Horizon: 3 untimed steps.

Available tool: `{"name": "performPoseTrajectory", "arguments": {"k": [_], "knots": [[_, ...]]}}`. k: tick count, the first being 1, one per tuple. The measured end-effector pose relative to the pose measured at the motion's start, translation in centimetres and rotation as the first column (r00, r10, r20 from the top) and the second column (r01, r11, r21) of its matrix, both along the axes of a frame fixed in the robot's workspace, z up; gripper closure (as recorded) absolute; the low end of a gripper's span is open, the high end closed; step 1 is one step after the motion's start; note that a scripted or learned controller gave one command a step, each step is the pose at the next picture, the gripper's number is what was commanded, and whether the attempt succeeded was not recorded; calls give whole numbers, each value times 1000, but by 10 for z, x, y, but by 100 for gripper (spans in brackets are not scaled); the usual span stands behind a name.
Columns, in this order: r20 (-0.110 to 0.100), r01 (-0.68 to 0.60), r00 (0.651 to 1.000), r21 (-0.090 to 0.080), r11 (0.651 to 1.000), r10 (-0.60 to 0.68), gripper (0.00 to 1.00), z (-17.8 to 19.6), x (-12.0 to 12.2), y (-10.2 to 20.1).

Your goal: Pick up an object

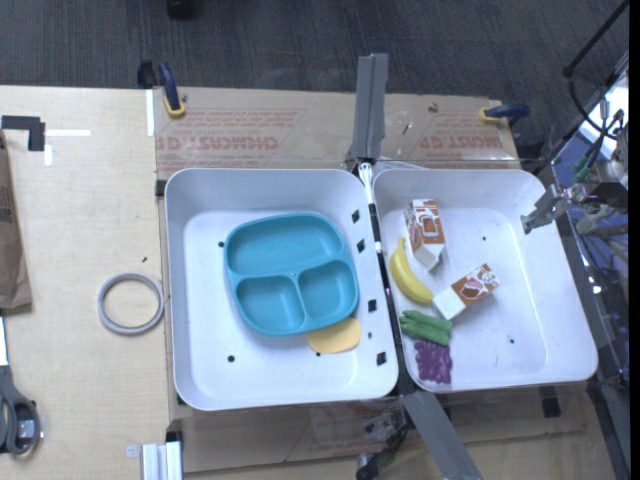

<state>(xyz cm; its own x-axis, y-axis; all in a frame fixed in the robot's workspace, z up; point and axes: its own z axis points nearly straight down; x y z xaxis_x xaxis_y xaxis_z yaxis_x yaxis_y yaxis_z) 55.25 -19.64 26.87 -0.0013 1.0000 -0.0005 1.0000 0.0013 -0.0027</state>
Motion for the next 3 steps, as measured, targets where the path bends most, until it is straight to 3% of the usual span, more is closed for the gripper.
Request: {"name": "performPoseTrajectory", "arguments": {"k": [1,2,3], "knots": [[-2,559,829,-2,829,-559,0,-78,35,19],[1,502,865,-2,865,-502,0,-92,73,-3],[1,534,845,-2,845,-534,0,-80,106,5]]}}
